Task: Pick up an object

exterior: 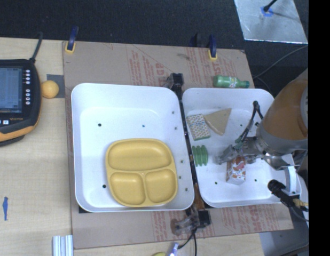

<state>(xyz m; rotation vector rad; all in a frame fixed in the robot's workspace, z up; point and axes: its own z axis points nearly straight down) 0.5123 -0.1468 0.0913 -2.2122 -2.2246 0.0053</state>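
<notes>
The right bin [261, 97] holds a small patterned packet [197, 126], a tan wedge [219, 120], a green ridged piece [199, 155] and a red and white carton [236, 171]. My gripper [233, 153] hangs low over the middle of this bin, reaching in from the right. It sits just above the top end of the carton, and whether the two touch is unclear. The wedge and the packet lie up and to its left, and the green piece lies to its left by the bin wall.
A yellow divided tray [142, 171] lies in the left bin [101, 105]. A green bottle [230, 81] lies on the cardboard behind the right bin. A teach pendant [10, 103] and an orange ball [49, 88] sit at far left.
</notes>
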